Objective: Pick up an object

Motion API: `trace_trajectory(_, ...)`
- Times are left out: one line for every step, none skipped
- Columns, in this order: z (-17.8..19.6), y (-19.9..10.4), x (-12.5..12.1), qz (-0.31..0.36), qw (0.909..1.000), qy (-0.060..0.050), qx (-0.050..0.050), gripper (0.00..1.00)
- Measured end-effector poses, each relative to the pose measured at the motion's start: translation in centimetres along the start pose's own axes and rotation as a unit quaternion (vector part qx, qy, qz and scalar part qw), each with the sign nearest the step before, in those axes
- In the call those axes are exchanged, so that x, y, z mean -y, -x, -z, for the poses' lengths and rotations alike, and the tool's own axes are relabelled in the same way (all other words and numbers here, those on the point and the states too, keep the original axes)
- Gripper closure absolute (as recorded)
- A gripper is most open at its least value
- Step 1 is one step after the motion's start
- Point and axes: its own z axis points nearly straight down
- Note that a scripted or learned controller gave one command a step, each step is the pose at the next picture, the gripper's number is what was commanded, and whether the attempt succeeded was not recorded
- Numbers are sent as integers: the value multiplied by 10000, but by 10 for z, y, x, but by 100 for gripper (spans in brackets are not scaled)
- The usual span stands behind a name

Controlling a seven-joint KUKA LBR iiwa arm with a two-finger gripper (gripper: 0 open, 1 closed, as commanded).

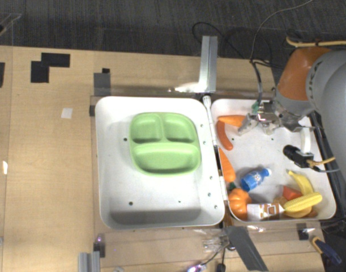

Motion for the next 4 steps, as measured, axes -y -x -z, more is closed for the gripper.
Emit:
trace_trajectory(-1,-40,-20,-130,9999,-104,2,0)
trace_trajectory(10,-43,-21,-89,9999,-111,-6,100)
trace_trajectory(99,-111,-28,-139,9999,-7,-13,100)
trace_trajectory(99,-110,-27,-139,9999,-15,-9,0)
